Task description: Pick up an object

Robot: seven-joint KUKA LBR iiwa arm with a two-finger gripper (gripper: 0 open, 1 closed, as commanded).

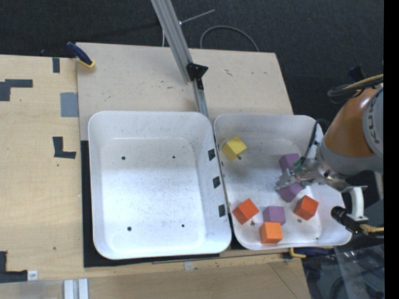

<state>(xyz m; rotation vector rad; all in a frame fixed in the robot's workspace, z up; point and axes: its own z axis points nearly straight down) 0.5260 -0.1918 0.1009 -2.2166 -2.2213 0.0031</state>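
While my arm [358, 132] reaches in over the right bin's [265, 122] right wall, my gripper [293, 178] sits low in the bin's right half, between two purple blocks. One purple block [288, 162] lies just above the gripper and a second purple block [289, 193] just below it; both appear to touch the gripper, though whether either is held cannot be told, nor whether the gripper is open or closed. A yellow block [235, 147] rests near the bin's upper left corner, well apart from the gripper. Along the bin's lower edge lie an orange block [245, 210] at left, a third purple block [274, 214], another orange block [270, 232] touching its lower side, and a red-orange block [305, 207] toward the lower right corner. Beside it stands the left bin [100, 167].
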